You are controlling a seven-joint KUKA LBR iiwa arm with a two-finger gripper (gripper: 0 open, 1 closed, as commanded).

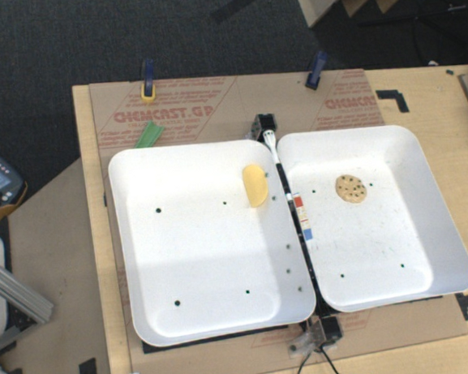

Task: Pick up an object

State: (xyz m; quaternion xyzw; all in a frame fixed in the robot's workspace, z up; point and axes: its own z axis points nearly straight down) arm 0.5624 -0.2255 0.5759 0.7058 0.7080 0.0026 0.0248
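A yellow oblong object (255, 185) lies in the left white bin (155, 311), near its upper right corner. A round tan cookie with dark specks (350, 188) rests in the right white bin (433, 230), in its upper middle.
The two bins sit side by side on a cardboard-covered bench (210, 103), joined by a dark divider strip (294, 217). A yellow-blue clamp (148, 82) and a blue clamp (316, 69) grip the board's far edge. A green tag (148, 135) lies above the left bin.
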